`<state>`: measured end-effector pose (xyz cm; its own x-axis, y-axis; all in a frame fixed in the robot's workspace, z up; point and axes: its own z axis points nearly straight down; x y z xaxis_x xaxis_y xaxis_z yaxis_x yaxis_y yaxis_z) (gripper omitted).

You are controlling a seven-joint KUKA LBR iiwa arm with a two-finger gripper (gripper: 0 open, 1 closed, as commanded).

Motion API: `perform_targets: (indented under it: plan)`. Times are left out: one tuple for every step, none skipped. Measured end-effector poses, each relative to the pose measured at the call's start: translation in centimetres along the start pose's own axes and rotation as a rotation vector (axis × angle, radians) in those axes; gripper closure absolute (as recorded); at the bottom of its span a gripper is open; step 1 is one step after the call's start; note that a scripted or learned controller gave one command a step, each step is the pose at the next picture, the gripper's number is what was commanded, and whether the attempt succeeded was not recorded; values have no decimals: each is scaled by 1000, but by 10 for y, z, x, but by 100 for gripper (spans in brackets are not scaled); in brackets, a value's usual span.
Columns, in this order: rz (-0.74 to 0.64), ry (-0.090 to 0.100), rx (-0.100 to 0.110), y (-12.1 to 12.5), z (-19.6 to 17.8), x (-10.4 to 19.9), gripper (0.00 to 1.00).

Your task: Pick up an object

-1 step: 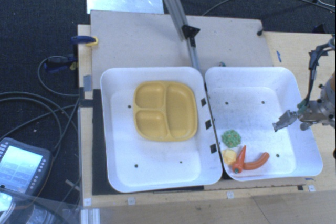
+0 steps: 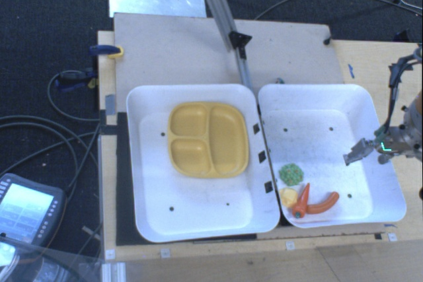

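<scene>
**Mia:** What is on the far left?

**Ben:** A yellow plate [image 2: 209, 140] with three parts. It lies flat in the left bin [image 2: 149, 208]. Nothing is on it.

**Mia:** And in the right bin [image 2: 317, 109]?

**Ben:** All the toy food is down in its near left corner. There is a green ball [image 2: 291, 174], a yellow lump [image 2: 289, 197], an orange carrot [image 2: 301, 201] and a sausage [image 2: 324, 203]. The carrot leans on the yellow lump, and the sausage touches the carrot.

**Mia:** Where is the gripper [image 2: 357, 154]?

**Ben:** At the right side of that bin, up and to the right of the food, well apart from it. I see nothing in it. I cannot tell if the fingers are spread or closed; they are too small and blurry.

**Mia:** So how should it pick one up?

**Ben:** I think the green ball is best. It sits a bit apart from the others. The gripper should go left, stop right above the ball, open wide, go straight down, then squeeze. If it goes for the pile, it may push the others away.
</scene>
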<state>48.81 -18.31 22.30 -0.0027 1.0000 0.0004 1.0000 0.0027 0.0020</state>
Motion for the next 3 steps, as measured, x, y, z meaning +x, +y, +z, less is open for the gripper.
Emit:
perform_targets:
  plan:
    - [3, 1, 5, 4, 49, 9, 0]
    - [3, 2, 7, -1, 110, 5, 0]
    - [2, 1, 4, -1, 134, 5, 0]
